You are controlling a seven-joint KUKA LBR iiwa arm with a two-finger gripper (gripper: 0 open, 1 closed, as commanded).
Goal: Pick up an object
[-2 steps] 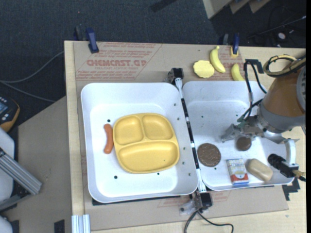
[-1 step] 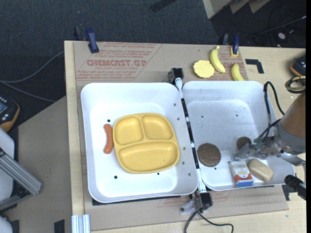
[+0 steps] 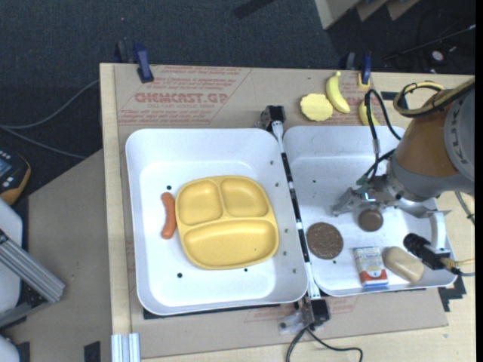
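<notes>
My gripper [image 3: 364, 200] is low over the middle of the right bin [image 3: 332, 145]. A small brown round object [image 3: 370, 219] lies right under its front side; whether it is gripped cannot be made out. A flat, round brown cookie [image 3: 325, 240] rests near the bin's left wall, in front of and to the left of the gripper. At the front of the same bin are a small red, white and blue box [image 3: 370, 266] and a beige bread-like lump [image 3: 402, 264]. The left bin [image 3: 151, 157] holds a yellow divided plate [image 3: 224, 222] with an orange sausage [image 3: 168, 215] beside its left edge.
On the bench behind the right bin lie a toy banana [image 3: 337, 93] and a yellow lump [image 3: 317, 107]. A black divider [image 3: 290, 202] runs between the bins. The arm [image 3: 426, 153] covers the right bin's right side. Blue clamps [image 3: 141, 61] hold the bench's back edge.
</notes>
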